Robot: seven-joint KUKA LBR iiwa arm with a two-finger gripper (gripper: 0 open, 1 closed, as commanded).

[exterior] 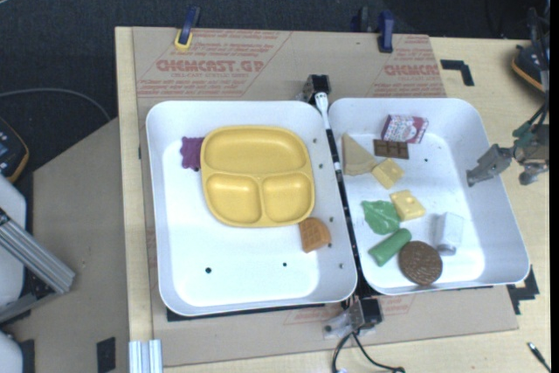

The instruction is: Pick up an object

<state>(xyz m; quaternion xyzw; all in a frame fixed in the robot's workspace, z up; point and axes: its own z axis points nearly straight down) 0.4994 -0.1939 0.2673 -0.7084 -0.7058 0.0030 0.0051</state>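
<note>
We look down on a wooden bench (262, 57) bearing two shallow white bins side by side. The left bin (236, 275) holds the largest item, a yellow divided plate (258, 175) with three compartments, lying flat in the upper middle of the bin. A purple piece (189, 152) sits against the plate's left edge, partly tucked behind it, and a small orange-brown chunk (314, 234) lies just beside the plate's lower right corner. The right bin (489, 223) carries a cluster of small things, any of which could be picked: a round brown disc (421, 262) near the front wall, a green cylinder (389, 246) touching it on the left, a green leafy piece (379, 215) just above that, a tan wedge (355, 155) near the bin's left wall, a pink and white packet (403, 127) at the back, a dark brown bar (392, 148) just below the packet, two pale yellow blocks (389, 174) (407, 205) in the middle, and a grey translucent piece (449, 231) to the right of them. The gripper (489, 166) shows at the right edge of the right bin, over its rim and well apart from the cluster; we see nothing between its fingers, and we cannot tell how wide they stand.
</note>
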